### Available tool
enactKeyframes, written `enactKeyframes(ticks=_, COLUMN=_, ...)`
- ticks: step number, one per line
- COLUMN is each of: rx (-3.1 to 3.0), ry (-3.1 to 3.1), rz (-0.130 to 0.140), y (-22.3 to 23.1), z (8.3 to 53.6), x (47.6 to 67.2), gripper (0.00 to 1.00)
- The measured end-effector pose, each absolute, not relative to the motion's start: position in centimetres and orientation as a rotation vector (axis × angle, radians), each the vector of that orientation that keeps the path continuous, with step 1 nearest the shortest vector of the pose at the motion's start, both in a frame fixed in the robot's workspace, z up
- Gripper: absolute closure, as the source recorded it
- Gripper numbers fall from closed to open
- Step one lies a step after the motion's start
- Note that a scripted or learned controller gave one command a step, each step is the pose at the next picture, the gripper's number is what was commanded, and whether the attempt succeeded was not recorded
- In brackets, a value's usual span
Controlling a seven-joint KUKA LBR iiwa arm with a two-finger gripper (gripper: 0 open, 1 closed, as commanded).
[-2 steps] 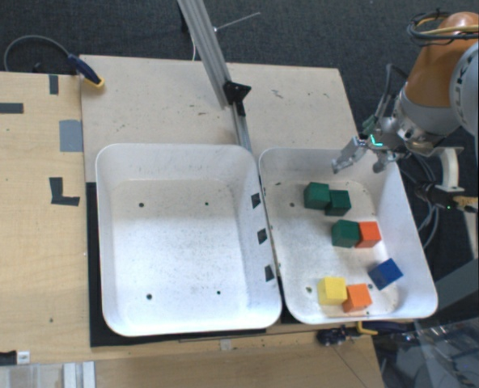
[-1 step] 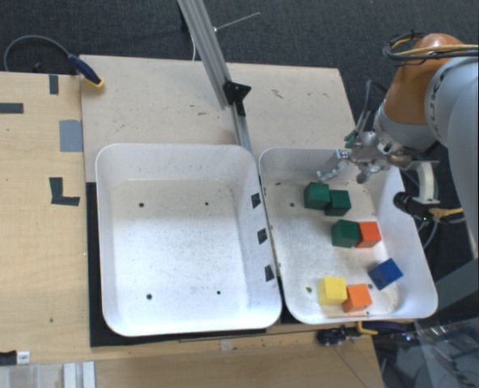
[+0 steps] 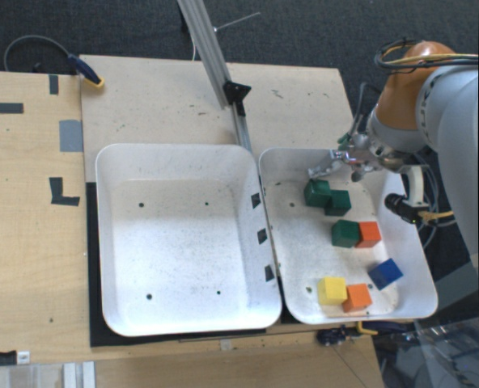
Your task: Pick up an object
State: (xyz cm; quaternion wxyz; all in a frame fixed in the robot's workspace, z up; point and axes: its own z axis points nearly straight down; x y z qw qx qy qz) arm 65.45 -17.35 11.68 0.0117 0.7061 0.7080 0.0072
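Camera view: the gripper (image 3: 330, 166) sits low over the far part of the right bin (image 3: 288, 285), reaching in from the right on the grey arm (image 3: 442, 120) with its orange band (image 3: 405, 83). Cannot tell whether the gripper is parted or closed — the metal parts blur together, and nothing shows clamped in it. Just below it lie two dark green blocks (image 3: 327, 196), touching each other. Nearer the camera, a third green block (image 3: 345, 234) rests against an orange block (image 3: 370, 234). A blue block (image 3: 385, 272) lies apart near the right wall. At the near end a yellow block (image 3: 332, 290) touches another orange block (image 3: 358, 297). Left bin (image 3: 110, 217) sits alongside — walls touching the right bin.
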Motion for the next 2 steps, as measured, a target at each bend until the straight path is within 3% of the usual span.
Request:
enactKeyframes(ticks=1, rx=2.204, ry=2.214, rz=0.021, y=-17.2, z=12.5, x=65.4, gripper=1.00)
enactKeyframes(ticks=2, rx=2.216, ry=2.221, rz=0.004, y=-17.2, z=18.2, x=66.5, gripper=1.00)
